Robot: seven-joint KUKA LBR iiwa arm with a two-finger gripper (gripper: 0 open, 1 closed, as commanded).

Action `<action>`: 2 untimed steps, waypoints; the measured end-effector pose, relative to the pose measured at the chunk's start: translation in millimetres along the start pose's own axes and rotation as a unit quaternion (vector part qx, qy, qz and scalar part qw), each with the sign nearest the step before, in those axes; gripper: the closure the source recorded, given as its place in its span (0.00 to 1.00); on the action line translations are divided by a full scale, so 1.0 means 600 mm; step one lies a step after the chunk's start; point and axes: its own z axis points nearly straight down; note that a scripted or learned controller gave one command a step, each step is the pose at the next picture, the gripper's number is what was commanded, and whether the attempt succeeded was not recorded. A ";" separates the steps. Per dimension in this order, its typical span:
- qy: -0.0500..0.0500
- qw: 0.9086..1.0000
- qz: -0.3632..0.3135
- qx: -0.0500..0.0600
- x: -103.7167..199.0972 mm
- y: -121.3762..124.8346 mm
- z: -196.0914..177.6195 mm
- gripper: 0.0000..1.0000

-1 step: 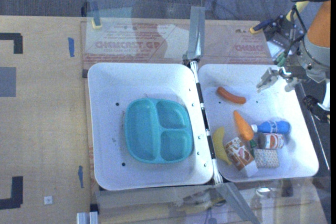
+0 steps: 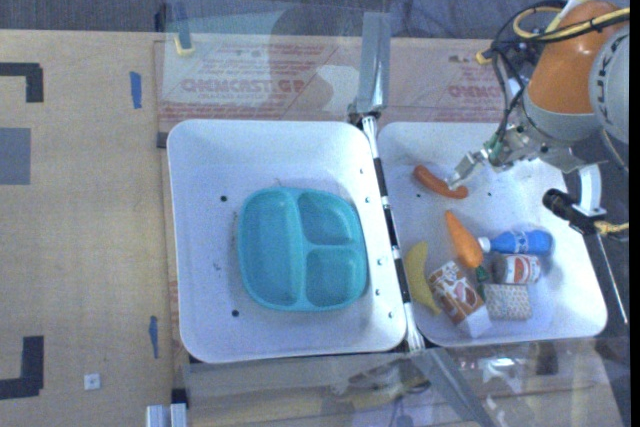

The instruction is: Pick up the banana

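Hovering over the upper part of the right shallow white bin [image 2: 590, 310], my gripper [image 2: 466, 171] points toward the small reddish-orange sausage-shaped toy [image 2: 440, 181] and sits just beside its right end. Whether my fingers are spread or closed I cannot tell; nothing is visibly between them.

Below in the same bin lie an orange plastic carrot [image 2: 463, 239], a blue and white bottle on its side [image 2: 520, 242], a red and white can [image 2: 516, 268], a patterned brown and white carton [image 2: 458, 291] and a small speckled box [image 2: 508, 301]. The yellow curved banana [image 2: 419, 277] lies along this bin's left wall, near the lower corner, well apart from me.

The left white bin [image 2: 200, 175] holds 1 teal plastic tray with 3 compartments [image 2: 302, 249].
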 end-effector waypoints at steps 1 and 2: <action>0.003 0.990 -0.140 0.004 -0.027 -0.062 0.027 0.00; 0.003 0.980 -0.199 0.002 0.083 -0.054 0.025 0.00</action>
